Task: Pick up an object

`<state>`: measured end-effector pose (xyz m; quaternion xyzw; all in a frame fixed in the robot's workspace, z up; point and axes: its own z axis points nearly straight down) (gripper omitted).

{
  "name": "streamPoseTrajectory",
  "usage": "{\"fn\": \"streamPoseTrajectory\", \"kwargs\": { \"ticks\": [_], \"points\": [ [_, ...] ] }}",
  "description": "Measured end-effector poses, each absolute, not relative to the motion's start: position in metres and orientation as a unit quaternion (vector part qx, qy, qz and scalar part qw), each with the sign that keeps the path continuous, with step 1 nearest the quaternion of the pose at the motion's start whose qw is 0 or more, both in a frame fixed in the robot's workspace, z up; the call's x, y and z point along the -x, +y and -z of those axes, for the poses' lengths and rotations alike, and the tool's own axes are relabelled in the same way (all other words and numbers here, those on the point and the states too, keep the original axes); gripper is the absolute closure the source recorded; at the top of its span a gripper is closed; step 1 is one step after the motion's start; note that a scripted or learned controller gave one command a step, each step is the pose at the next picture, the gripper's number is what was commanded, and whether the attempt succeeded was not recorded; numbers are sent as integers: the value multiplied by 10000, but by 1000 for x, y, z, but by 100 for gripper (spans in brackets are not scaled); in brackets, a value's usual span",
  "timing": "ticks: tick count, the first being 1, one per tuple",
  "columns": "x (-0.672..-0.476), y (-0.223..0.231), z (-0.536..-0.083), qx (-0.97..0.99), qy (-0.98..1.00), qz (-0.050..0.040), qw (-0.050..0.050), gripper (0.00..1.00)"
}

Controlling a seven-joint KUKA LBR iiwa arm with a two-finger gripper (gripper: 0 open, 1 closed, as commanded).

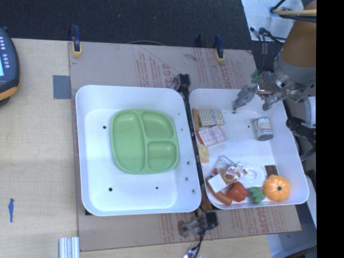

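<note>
The right bin (287,144) holds several small items. A small silver can (263,128) lies near its far right side. Two flat snack packets (210,117) (212,136) rest by the left wall. At the front sit an orange pumpkin (276,187), a red tomato (237,192), a green broccoli piece (257,195) and a white-and-red wrapper (231,171). My gripper (253,102) hangs over the far part of this bin, just behind and left of the can. Its fingers (240,99) are spread open with nothing between them.
The left bin (91,160) holds a green divided plate (144,141). A black divider clip (183,81) sits between the bins at the back. A yellow-edged device (7,63) lies on the bench at far left. Blue clamps (76,39) pin the cardboard at the back.
</note>
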<state>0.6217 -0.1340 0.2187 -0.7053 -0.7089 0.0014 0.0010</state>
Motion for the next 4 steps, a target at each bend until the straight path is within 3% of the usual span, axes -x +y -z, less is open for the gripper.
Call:
{"fn": "streamPoseTrajectory", "kwargs": {
  "ticks": [1,2,3,4],
  "points": [
    [-622,-134,-230,7043,-7099,-17,12,100],
    [-559,-155,-213,7064,-7078,-39,32,100],
    [-556,-211,-257,7073,-7069,-8,-21,100],
    [-507,-209,-249,7059,-7083,-24,26,100]
  ]
}}
